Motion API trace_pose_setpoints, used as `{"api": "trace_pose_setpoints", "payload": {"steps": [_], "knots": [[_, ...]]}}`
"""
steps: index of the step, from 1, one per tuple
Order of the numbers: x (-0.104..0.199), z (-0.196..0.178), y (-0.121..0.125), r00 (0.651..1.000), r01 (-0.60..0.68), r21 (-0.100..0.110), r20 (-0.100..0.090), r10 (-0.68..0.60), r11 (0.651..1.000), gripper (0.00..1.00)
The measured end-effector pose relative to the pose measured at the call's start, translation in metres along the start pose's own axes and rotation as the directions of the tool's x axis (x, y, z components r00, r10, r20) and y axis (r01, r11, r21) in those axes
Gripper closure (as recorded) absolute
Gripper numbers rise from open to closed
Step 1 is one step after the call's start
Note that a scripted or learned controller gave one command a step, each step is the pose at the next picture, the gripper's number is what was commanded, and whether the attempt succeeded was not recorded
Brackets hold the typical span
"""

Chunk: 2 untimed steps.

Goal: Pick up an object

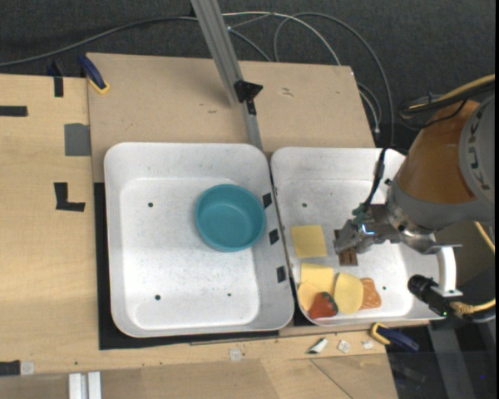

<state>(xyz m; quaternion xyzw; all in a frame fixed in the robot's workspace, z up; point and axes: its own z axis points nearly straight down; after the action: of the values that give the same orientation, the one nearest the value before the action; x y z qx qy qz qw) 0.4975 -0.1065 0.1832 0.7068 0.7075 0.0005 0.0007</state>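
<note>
The hand [349, 243], grip unclear, hangs mid right bin [333, 166]; yellow slice [308, 240] lies flat beside it, food pile [339, 293] near the front rim.

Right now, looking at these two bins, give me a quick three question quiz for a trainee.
1. True or false: the blue bowl sits in the left bin.
2. Which thing lies closest to the hand?
A. the pale yellow square
B. the blue bowl
C. the blue and yellow clamp
3. Fill in: the red piece lies near the ___ edge of the right bin.

Key: 1 true; 2 A; 3 front.
</note>
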Motion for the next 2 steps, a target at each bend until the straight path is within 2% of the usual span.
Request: {"api": "trace_pose_setpoints", "payload": {"steps": [1,2], "knots": [[0.0,-0.046,0.001,1.0,0.001,-0.001,0.0,-0.001,1.0,1.0],[0.046,-0.052,0.012,1.0,0.005,0.003,-0.002,-0.005,1.0,1.0]]}}
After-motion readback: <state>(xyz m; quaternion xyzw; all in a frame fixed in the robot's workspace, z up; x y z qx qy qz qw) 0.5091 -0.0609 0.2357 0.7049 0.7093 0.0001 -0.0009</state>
